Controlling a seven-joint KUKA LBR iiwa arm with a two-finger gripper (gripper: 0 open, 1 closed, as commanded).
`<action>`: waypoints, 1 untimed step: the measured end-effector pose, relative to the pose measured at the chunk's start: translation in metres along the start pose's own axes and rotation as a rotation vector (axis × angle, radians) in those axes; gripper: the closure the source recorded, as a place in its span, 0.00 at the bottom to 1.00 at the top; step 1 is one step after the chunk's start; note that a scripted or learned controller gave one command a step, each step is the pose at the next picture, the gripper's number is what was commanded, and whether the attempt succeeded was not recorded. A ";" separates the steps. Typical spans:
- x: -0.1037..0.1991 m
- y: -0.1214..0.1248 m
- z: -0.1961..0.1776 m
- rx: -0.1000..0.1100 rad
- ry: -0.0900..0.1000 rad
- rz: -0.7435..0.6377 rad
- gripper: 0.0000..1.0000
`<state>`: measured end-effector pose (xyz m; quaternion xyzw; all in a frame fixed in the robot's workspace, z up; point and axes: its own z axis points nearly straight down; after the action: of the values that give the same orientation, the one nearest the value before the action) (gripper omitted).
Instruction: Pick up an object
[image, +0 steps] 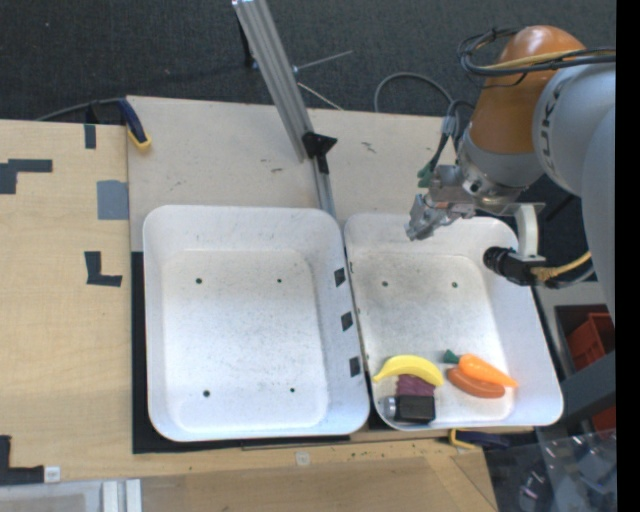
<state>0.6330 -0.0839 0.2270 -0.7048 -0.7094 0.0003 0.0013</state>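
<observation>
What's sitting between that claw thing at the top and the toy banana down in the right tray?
Nothing: in the camera view, bare white bin floor separates the gripper from the banana.

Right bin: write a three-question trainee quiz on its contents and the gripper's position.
1. True or false: the banana lies at the near end of the right bin.
2. Which thing lies nearest the bin's right wall? A) banana B) carrot C) dark block
3. Fill in: the gripper hangs over the bin's ____ end.

Key: 1 true; 2 B; 3 far.
</observation>
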 end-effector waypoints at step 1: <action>0.055 0.008 -0.010 -0.002 0.001 -0.001 1.00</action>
<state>0.6407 -0.0284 0.2371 -0.7044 -0.7098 -0.0006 0.0007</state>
